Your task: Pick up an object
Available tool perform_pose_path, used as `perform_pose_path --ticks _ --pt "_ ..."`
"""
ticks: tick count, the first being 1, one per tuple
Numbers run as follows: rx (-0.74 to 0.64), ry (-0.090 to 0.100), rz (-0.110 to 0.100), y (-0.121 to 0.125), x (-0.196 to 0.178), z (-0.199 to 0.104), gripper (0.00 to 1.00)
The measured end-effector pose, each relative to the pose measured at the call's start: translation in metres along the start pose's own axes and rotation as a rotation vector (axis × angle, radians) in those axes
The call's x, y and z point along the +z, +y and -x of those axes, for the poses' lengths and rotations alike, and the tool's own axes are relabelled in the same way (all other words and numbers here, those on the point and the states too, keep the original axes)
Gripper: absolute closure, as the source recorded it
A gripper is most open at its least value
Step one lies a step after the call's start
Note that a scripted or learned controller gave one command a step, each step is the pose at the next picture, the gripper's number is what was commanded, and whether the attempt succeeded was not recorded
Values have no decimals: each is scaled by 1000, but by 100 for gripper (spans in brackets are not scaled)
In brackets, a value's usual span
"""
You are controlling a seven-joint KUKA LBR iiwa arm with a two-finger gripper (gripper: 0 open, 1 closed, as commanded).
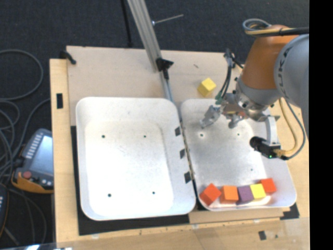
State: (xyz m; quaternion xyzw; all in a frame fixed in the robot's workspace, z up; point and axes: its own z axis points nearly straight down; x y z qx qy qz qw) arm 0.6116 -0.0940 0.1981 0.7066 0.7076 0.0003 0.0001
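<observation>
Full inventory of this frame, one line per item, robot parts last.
white bins: 2, side by side on the bench; left bin, right bin
blocks in right bin, near edge, in a row: 5; orange-red, orange, purple, yellow, orange-red
yellow block: 1, on the bench beyond the right bin
metal post: 1, silver, slanting up behind the bins
pendant: 1, grey and orange, on floor left of bench
cables: black, on floor at left
arm: 1, grey with orange band, from right
claw: 1, over the right bin's far end, nothing between the fingers

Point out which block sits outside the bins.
The yellow block on the bare bench, just behind the right bin. The other five blocks lie in a row along that bin's front edge.
</observation>
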Motion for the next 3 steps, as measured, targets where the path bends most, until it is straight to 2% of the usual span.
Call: perform_pose_path --ticks 1,2,3 --pt "-4 0 -2 -36 1 -38 0" --pt "-5 1 1 -30 2 -70 0" --pt "-6 1 4 -30 -32 -110 0"
